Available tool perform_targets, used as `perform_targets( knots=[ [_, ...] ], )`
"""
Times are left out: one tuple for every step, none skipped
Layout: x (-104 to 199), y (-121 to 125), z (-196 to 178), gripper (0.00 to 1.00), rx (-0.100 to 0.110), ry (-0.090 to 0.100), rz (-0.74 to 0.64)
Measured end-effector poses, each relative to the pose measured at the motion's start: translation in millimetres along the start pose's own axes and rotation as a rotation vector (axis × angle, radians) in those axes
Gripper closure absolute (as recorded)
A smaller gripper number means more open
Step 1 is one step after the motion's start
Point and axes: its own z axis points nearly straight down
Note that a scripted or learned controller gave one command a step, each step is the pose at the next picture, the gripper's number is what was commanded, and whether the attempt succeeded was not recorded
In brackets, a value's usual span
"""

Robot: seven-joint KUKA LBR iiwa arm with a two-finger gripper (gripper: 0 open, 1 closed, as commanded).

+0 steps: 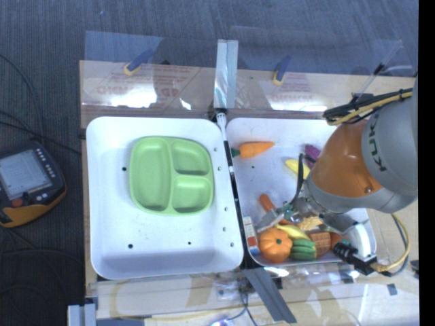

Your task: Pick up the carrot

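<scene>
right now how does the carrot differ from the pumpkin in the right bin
The carrot is long and tapered, lying on its side; the pumpkin is round and squat.
The carrot lies apart from the other food near the bin's far left corner; the pumpkin sits at the near edge, crowded against other toy food.
The carrot lies well away from the gripper; the pumpkin is just beside it.
Both are orange with a green end and lie in the right bin.

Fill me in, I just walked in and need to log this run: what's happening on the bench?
The arm reaches into the right bin, its gripper low over a pile of toy food near the front: a pumpkin, a banana and more. The carrot lies apart near the bin's back left corner, untouched. The left bin holds a green tray.
</scene>
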Motion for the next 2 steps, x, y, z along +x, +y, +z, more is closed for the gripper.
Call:
perform_targets(
  knots=[
    [-0.5, 1.5, -10.1, 1.0, -0.003, -0.002, 0.0],
    [81.9, 37.8, -93.2, 1.0, 0.014, 0.002, 0.215]
  ],
)
